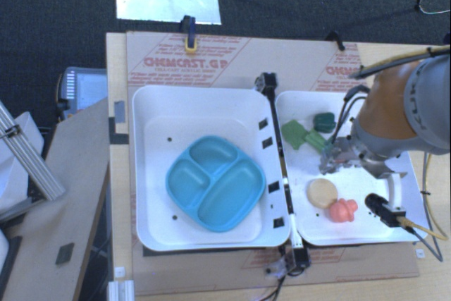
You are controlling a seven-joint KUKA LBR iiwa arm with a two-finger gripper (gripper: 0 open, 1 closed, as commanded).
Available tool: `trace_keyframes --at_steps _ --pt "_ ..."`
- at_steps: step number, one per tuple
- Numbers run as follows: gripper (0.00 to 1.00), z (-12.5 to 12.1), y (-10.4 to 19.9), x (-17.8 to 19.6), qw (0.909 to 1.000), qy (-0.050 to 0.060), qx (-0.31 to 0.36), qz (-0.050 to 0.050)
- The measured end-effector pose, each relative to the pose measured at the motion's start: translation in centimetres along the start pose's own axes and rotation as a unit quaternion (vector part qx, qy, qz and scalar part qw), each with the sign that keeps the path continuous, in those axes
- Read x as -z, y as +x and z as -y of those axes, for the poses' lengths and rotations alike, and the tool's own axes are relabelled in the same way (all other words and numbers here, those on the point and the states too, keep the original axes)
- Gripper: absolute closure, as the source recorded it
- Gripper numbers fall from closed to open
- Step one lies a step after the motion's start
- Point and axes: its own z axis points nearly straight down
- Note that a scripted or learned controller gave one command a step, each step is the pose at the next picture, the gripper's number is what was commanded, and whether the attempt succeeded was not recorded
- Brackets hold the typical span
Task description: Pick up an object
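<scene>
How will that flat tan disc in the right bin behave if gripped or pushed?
The round, flat tan disc lies on its face, so it would probably slide, not roll. Its low profile may leave little edge to pinch. A push could nudge the pink lumpy toy beside it.

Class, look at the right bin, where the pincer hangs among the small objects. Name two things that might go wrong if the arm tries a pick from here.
1. The light green piece and the dark green object lie close together by the pincer, so it may nudge one while closing on the other.
2. The tan disc and the pink object look to be touching; lifting one may drag the other.
</scene>
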Motion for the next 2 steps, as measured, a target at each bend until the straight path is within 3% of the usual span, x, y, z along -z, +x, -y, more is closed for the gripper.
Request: trace_keyframes --at_steps 2 --pt "1.00 -0.5 0.5 11.7 1.0000 -0.003 0.002 0.001"
